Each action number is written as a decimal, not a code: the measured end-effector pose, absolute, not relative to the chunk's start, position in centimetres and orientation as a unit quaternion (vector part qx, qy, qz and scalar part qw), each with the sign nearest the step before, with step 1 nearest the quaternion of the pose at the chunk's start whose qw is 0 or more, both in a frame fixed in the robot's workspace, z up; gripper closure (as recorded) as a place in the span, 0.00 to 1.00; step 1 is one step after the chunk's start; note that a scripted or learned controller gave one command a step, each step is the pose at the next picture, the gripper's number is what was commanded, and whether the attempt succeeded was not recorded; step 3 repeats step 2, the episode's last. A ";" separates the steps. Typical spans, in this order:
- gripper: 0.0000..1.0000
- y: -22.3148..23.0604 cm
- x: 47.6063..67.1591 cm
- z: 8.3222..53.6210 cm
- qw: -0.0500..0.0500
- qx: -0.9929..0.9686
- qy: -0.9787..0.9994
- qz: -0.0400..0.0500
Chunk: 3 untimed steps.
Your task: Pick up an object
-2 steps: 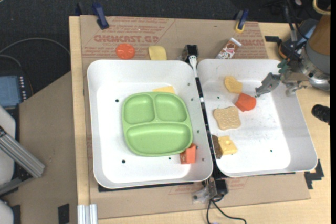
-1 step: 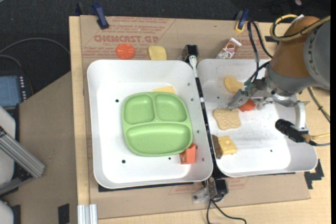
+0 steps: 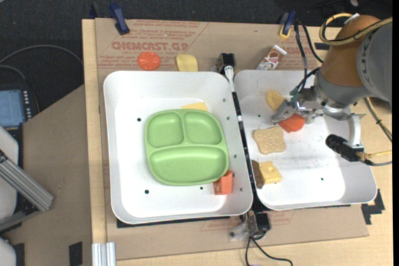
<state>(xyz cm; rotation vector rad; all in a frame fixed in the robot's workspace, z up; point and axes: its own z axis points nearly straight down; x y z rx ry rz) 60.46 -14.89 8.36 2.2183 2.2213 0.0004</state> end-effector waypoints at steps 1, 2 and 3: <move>1.00 -14.9 60.5 9.6 0.003 0.707 0.707 0.001; 1.00 -5.5 64.5 19.2 0.004 0.703 0.711 0.006; 1.00 -5.5 64.5 19.2 0.004 0.703 0.711 0.006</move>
